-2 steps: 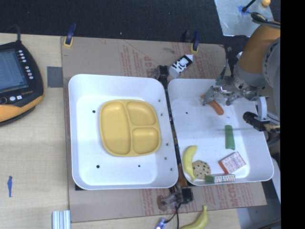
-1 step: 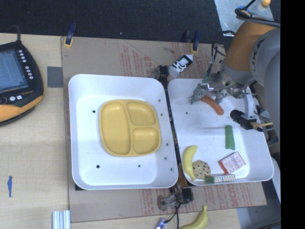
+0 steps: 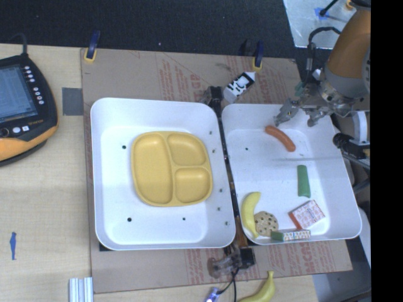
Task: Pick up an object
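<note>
Nearest in the right bin (image 3: 343, 187): a banana (image 3: 250, 210), cookie (image 3: 266, 222) and red packet (image 3: 307, 214). Further back, a green stick (image 3: 303, 180), then a sausage (image 3: 280, 138). The gripper (image 3: 297, 114) sits at the far edge, fingers spread wide, holding nothing. A yellow tray (image 3: 171, 168) is in the left bin (image 3: 110, 168).

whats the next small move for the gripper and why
Probably lower toward the orange-red toy sausage. The gripper hangs at the far edge of the right white bin, and the sausage lies just beside it on the bin floor, apart from the green stick and the yellow banana. It looks like the nearest uncluttered target.
</note>
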Tool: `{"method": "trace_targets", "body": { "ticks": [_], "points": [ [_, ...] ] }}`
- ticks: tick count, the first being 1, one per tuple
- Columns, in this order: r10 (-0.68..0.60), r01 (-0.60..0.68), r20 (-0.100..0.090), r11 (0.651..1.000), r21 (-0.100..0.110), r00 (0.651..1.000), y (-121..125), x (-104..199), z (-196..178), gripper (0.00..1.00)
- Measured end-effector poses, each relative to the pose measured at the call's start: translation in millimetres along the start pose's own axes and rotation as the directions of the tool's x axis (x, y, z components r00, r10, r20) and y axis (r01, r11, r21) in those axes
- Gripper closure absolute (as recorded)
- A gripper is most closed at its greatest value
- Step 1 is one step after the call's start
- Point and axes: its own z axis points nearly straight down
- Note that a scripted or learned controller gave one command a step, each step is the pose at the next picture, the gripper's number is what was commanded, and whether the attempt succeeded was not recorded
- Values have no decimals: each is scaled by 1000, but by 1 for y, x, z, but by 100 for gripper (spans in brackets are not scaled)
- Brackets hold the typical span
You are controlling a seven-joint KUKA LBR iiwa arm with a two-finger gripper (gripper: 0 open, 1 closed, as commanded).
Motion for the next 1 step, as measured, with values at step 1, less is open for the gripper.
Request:
{"method": "trace_targets", "body": {
  "ticks": [1],
  "points": [
    [-2,2,0,1000,4,1000,-1,11,44,0]
  ]
}}
